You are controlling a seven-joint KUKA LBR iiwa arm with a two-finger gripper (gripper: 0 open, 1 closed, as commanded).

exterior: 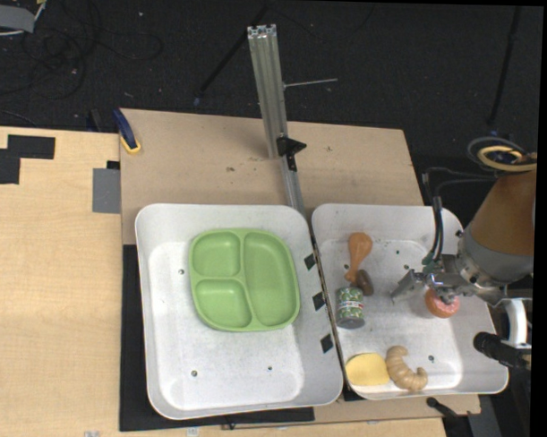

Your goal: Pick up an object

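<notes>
Light wooden desk at far left, carrying two shallow white bins side by side. Left white bin holding a green three-compartment plastic tray, flat, toward the bin's upper middle. Right white bin: orange-brown wooden mushroom-shaped piece near upper left, small green patterned can just below it, yellow rounded block at lower left touching a tan curved pastry-like piece. Further right, gripper low over the bin, just above a red-pink round ball; finger spread cannot tell. Grey arm with orange band at far right.
</notes>
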